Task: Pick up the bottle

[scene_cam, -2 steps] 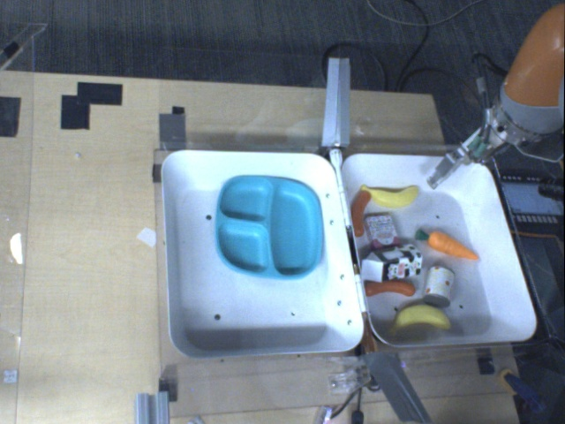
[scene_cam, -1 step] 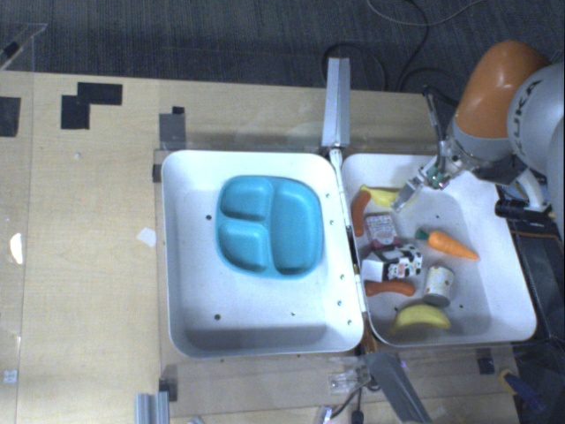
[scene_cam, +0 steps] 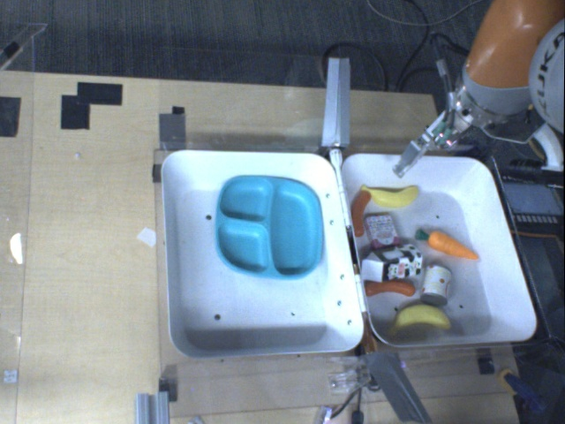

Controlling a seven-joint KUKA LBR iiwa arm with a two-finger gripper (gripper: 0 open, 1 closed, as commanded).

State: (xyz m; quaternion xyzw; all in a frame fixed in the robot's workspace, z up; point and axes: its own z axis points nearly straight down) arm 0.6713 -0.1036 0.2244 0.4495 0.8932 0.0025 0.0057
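The grey arm with its orange band reaches in from the right, and its slim two-finger tool (scene_cam: 411,159) hangs above the far rim of the right-hand shallow white bin (scene_cam: 508,263), tilted down and toward the left. Whether the tool is open or closed cannot be told at this size; nothing is seen held in it. The likeliest bottle, a small white bottle with dark markings (scene_cam: 395,261), lies on its side near the middle of that bin, its long axis running roughly left to right, just beside a short grey cylinder like a can (scene_cam: 434,283) and touching a reddish sausage-shaped piece (scene_cam: 388,288). From the tool the bottle lies toward the near edge and a little left, with a yellow banana (scene_cam: 391,196) and a small dark packet (scene_cam: 381,228) between them. An orange carrot (scene_cam: 448,246) sits to the bottle's right. The left bin (scene_cam: 181,316) holds a blue divided plate (scene_cam: 269,224).
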